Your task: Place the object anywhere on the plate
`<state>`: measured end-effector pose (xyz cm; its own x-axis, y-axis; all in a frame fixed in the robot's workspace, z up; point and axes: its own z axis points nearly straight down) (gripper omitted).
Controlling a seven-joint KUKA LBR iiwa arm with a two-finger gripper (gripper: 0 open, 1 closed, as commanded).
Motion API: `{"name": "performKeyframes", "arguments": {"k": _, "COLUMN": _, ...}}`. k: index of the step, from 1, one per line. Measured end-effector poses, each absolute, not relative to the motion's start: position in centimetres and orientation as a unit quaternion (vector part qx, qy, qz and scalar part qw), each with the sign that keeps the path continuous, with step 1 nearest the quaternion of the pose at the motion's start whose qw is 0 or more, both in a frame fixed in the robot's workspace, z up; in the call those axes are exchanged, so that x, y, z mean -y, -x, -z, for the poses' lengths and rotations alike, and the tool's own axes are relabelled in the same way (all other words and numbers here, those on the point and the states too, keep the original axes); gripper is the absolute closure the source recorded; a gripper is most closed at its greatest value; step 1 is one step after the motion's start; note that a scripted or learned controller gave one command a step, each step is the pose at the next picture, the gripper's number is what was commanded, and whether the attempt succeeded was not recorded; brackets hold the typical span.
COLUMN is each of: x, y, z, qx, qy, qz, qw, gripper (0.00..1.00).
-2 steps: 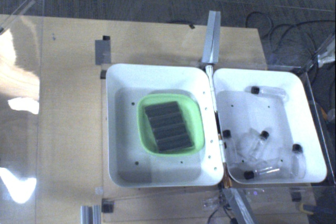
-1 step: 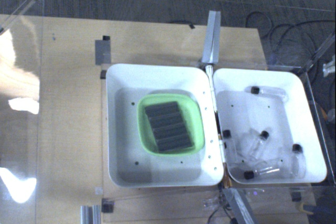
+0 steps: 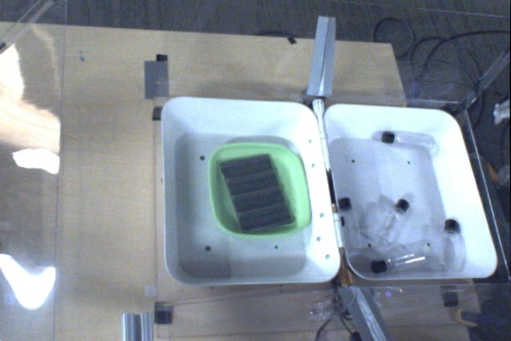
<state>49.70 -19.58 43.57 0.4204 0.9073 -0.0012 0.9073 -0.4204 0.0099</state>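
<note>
We are seeing a dark ribbed object (image 3: 255, 193) lying flat on the green plate (image 3: 219, 204), so placement looks done. Around the plate, the left bin (image 3: 180, 251) is containing it; right of the plate, clear vials (image 3: 387, 220) are waiting.

A green plate (image 3: 259, 192), squarish with rounded corners and a raised rim, sits flat in the left bin (image 3: 184, 172), roughly at its middle and a little toward the right wall. On the plate lies a dark grey ribbed block (image 3: 255, 192), rectangular, lying flat with several ridges across it, turned slightly off square to the plate so its long side slants. The block rests wholly inside the plate's rim, covering most of its floor, with green showing all around it.
</note>
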Motion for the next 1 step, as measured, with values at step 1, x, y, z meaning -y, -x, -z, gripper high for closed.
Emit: {"name": "performKeyframes", "arguments": {"k": 1, "x": 19.68, "y": -49.21, "z": -43.58, "qx": -0.479, "qy": -0.878, "qz": -0.0026, "qw": 0.004, "gripper": 0.00}}
